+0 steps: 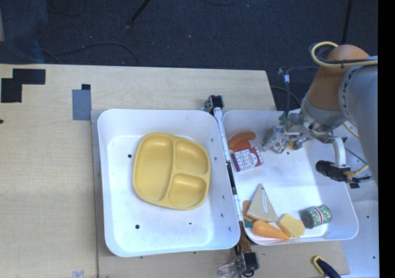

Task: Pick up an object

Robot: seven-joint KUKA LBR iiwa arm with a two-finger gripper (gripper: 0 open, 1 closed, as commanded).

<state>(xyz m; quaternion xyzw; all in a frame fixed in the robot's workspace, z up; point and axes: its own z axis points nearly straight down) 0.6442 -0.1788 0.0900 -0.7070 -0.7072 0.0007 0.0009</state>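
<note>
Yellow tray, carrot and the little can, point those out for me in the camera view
yellow tray (171, 170), camera view, on the ridge where its compartments meet.
carrot (270, 230), camera view, on the middle of its orange body.
can (316, 215), camera view, on its green patterned side.

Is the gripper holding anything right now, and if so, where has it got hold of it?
Cannot tell. The gripper sits low in the right bin, just right of the red-and-white packet, with nothing visibly between its fingers.
</note>
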